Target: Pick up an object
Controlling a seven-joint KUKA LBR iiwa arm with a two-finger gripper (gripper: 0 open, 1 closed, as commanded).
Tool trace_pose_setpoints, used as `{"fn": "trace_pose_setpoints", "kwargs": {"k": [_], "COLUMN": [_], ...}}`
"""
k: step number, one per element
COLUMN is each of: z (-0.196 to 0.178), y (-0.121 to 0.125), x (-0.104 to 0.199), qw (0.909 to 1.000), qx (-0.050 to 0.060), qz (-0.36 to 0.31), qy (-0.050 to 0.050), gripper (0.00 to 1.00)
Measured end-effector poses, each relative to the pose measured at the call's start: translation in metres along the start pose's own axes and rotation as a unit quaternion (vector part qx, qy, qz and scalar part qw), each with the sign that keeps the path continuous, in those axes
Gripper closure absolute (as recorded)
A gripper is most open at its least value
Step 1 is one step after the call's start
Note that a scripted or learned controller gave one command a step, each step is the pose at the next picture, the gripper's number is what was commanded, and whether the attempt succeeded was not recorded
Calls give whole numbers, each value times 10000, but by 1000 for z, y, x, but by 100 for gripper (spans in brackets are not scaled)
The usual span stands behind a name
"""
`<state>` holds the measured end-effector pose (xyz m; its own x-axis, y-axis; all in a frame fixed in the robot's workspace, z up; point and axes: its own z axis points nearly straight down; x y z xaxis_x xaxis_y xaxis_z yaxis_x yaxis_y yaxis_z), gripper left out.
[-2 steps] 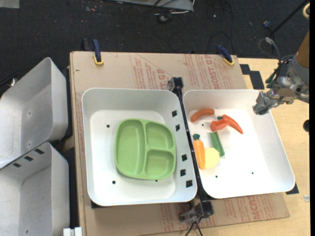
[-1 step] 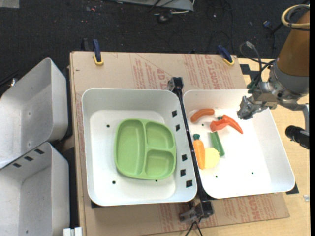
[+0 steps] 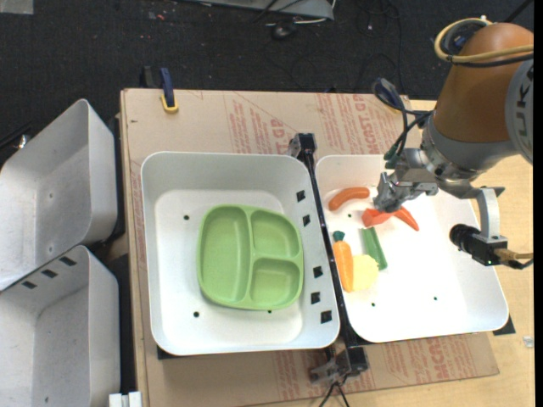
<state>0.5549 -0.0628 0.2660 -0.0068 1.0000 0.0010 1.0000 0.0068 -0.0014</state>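
At the far left edge, off the bench, two white tubs (image 3: 51, 227) sit one behind the other. On the bench, the left bin (image 3: 170, 312) holds a green divided plate (image 3: 251, 257) with three compartments, lying flat near the bin's middle. A black divider strip (image 3: 318, 244) runs between the two bins. The right bin (image 3: 450, 312) holds the small items, all gathered in its left half: an orange carrot (image 3: 343, 261) lies along the left wall, with a pale yellow piece (image 3: 364, 273) touching its right side and a green pod (image 3: 373, 248) just beyond, slanted. Farther back, an orange sausage shape (image 3: 348, 197) lies near the far left part of the bin, and a red pepper (image 3: 390, 218) lies just to the right of it. The gripper (image 3: 392, 195) hangs directly over the red pepper's far edge, reaching in from the right under the arm's orange band (image 3: 484, 70). Its tip is very close to the pepper or touching it; I cannot tell whether the jaws are apart or closed, nor whether they have anything between them.
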Motion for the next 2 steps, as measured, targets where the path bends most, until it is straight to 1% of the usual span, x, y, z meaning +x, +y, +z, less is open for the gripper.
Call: {"fn": "trace_pose_setpoints", "kwargs": {"k": [1,2], "z": [2,8], "y": [-12,-3], "x": [55,108], "qw": [10000,10000], "qx": [3,-3], "qz": [-2,-6], "qy": [1,2], "gripper": [100,100]}}
